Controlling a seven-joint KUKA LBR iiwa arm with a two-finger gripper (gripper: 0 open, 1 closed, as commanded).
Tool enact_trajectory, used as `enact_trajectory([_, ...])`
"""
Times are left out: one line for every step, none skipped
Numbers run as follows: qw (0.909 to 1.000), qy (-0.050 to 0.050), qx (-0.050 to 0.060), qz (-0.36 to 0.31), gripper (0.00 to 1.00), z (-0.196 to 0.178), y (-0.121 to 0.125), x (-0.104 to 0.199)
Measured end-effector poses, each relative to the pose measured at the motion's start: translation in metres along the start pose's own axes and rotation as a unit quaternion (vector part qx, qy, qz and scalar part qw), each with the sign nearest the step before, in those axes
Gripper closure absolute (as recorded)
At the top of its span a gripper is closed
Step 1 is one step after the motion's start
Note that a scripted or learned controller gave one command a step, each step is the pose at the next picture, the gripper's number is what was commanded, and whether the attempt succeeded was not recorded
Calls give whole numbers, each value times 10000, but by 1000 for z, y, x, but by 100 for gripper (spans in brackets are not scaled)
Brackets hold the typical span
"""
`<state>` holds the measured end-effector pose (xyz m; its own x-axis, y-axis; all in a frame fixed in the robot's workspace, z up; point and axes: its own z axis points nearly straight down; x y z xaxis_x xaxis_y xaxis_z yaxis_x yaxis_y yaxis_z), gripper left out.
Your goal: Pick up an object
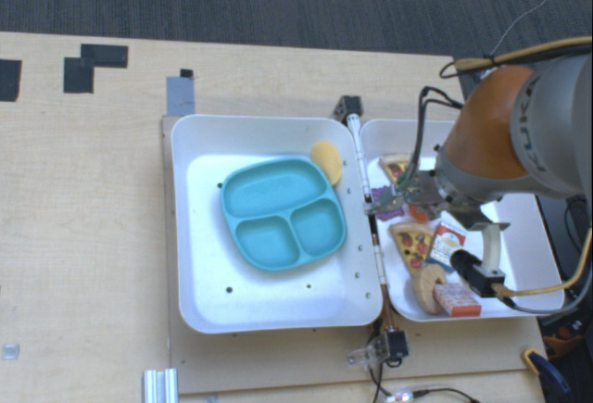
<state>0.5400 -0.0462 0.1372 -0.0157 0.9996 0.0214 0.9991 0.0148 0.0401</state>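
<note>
Left bin [185, 234]: open floor is left around the blue tray [283, 213]. Right bin [542, 234]: crowded by pizza slice [414, 246], packets and the arm [519, 128] overhead.

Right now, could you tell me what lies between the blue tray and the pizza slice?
In the camera view, the two bins' adjoining rims lie between the tray and the pizza slice.

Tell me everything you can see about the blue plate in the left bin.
The blue divided plate is turquoise, plastic-looking, a rounded rectangle with three compartments: one long one and two smaller ones. It lies flat and upright, turned at a slant, in the middle of the left bin. Its compartments hold nothing. A yellow rounded object sits against its upper right corner.
</note>
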Motion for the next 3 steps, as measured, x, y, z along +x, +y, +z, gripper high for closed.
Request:
enact_trajectory([10000, 22, 21, -9, 0, 2, 2, -2])
enact_trajectory([10000, 21, 20, -10, 0, 2, 2, -2])
enact_trajectory([10000, 19, 20, -7, 0, 2, 2, -3])
